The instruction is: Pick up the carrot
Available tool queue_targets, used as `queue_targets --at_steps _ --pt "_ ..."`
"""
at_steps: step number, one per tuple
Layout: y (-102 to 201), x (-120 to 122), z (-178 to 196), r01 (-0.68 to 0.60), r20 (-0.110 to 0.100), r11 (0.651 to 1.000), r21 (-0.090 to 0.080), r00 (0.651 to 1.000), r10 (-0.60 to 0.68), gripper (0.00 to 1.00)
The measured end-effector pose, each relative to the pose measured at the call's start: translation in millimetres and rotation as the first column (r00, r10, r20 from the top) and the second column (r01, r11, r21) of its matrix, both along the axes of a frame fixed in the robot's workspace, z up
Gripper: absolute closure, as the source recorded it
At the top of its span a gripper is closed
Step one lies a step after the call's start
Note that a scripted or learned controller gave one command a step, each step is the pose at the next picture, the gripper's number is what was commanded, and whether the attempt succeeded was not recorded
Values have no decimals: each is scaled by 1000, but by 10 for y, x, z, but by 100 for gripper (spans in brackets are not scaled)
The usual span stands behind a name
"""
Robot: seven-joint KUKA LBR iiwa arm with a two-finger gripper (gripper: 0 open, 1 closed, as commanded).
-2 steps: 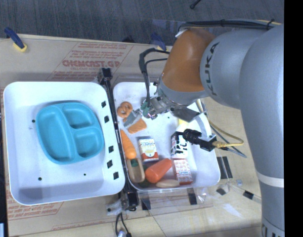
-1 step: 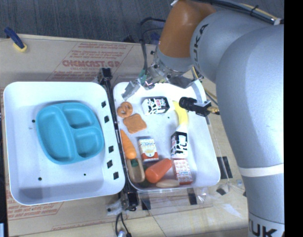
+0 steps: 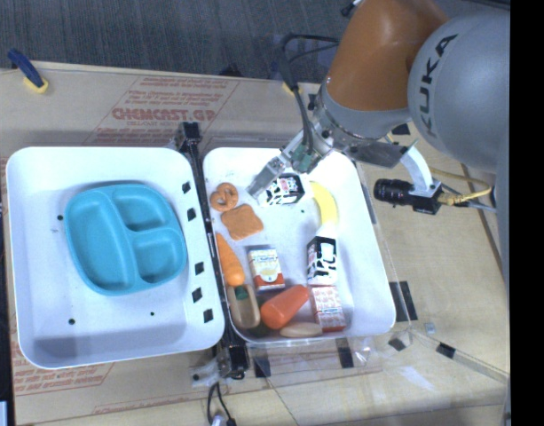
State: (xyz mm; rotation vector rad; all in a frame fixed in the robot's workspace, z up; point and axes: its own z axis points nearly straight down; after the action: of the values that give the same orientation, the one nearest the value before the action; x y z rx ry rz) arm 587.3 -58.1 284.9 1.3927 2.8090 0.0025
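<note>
The gripper (image 3: 270,177) is open and holds nothing, up above the carrot (image 3: 230,259), which lies by the bin's (image 3: 365,238) left wall, so the fingers might bump that wall.

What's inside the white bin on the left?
The left bin holds a blue divided tray lying flat in its upper half. The bin floor under the tray is covered, so anything beneath it can't be seen.
</note>
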Motion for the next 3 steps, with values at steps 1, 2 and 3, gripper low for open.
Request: queue_targets --at_steps 1,2,3 --pt "536 -273 -951 -274 -11 962 3 962 274 0" --pt "525 -265 -935 -273 -8 962 1 962 273 0" --pt "525 -265 -935 -273 -8 962 1 962 273 0"
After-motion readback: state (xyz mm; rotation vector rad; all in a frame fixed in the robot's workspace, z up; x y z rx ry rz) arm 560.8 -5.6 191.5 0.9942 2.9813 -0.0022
